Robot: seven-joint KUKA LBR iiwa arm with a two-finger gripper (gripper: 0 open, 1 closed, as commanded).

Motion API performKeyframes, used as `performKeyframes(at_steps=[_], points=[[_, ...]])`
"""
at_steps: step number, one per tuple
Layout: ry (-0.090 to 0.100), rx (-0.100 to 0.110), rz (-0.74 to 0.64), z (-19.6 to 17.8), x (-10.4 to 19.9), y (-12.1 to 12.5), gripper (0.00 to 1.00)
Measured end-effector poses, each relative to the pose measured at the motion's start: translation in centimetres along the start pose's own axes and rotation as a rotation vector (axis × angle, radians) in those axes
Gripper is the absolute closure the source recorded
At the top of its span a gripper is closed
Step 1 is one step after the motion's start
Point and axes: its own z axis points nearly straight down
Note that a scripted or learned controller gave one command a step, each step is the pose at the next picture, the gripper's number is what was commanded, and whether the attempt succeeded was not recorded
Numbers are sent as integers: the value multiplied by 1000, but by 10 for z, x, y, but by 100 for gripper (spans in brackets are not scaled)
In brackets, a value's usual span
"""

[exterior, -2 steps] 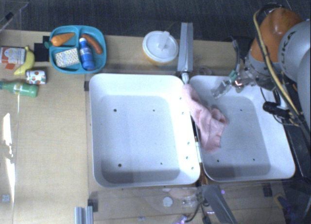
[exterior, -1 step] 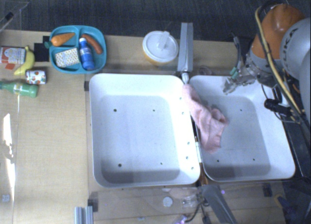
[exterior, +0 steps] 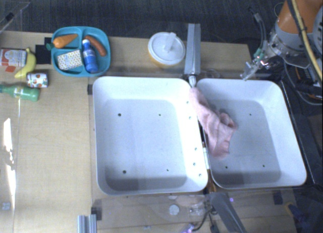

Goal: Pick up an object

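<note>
1. While the arm [exterior: 295, 9] is sitting at the upper right of the frame, nothing is being lifted yet, so I'm reading the pick as not started.
2. The gripper [exterior: 254, 66] is hanging just past the top edge of the right bin [exterior: 282, 126], outside its floor. It's too small and cluttered with cables to read, so I cannot tell whether it is released or clenched. Nothing visible is riding with it.
3. The one pickable thing in the bins is a pink cloth [exterior: 217, 128]. It's lying crumpled in the right bin, left-centre of that bin, with its upper end draping up against the divider where the two bins meet.
4. The left bin [exterior: 141, 136] is showing bare white floor with a few small dots.
5. Off to the upper left of the frame, on the bench [exterior: 50, 151], a blue tray [exterior: 103, 50] of toy food, a banana [exterior: 28, 65], a can and a green bottle are sitting well apart from the bins; a yellow lidded cup [exterior: 167, 49] is sitting top centre. I'm judging none of these reachable targets.
6. What's left, as I'm judging it: the whole job. Travel down and left over the cloth, descend, close, lift.
7. Risk I'm expecting: cloth lies flat and near the bin wall, so the close may be catching little fabric.
</note>
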Motion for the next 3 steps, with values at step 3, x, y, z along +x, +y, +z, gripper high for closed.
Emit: performKeyframes(at_steps=[3], points=[[0,1,24,37,8,-66,0]])
